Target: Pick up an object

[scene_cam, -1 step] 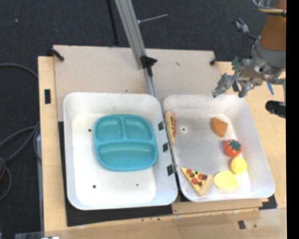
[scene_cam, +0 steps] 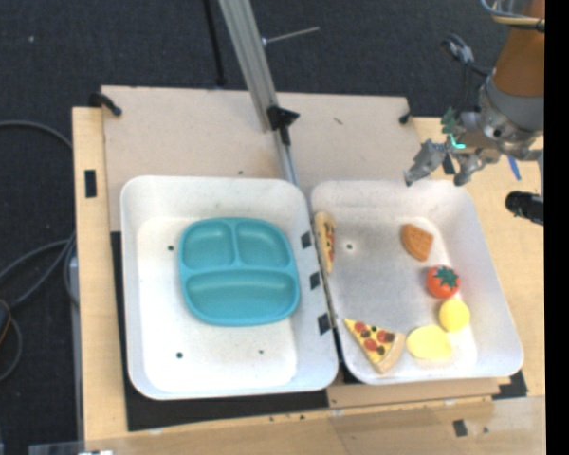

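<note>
The right bin holds several toy foods. An orange-brown bread piece lies near its back, a red tomato sits below it, and two yellow pieces rest at the front right. A pizza slice lies at the front left, and a second slice leans on the left wall. My gripper hangs open above the bin's back right rim, up and to the right of the bread, with nothing between its fingers.
The left bin bears a teal divided plate. A slanted metal bar stands behind the bins, its foot near their shared back corner. The bench's bare board lies behind both bins.
</note>
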You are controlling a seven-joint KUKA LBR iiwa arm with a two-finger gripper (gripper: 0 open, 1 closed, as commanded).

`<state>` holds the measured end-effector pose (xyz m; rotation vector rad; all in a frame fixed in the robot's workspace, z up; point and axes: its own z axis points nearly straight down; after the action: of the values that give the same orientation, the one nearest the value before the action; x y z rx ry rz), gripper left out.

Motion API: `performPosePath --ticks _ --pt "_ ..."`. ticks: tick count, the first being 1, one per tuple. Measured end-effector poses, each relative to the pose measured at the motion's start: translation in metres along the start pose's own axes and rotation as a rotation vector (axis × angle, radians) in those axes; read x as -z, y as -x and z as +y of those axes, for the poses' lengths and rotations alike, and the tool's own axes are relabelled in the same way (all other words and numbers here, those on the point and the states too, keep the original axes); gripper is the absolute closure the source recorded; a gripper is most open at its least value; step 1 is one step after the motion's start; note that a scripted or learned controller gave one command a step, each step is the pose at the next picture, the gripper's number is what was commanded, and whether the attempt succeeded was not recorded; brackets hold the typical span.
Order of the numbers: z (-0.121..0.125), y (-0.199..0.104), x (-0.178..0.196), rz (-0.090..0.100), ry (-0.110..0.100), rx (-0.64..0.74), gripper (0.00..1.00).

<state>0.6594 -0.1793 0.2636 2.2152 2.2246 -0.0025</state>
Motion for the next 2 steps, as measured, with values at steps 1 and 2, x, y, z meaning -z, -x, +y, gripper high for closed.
performPosePath --ticks 1,2 --pt "-0.003 0.002 -0.063 0.001 -0.005 -0.004 0.0" --pt "0.006 -0.001 -0.112 0.001 -0.003 0.0 0.0"
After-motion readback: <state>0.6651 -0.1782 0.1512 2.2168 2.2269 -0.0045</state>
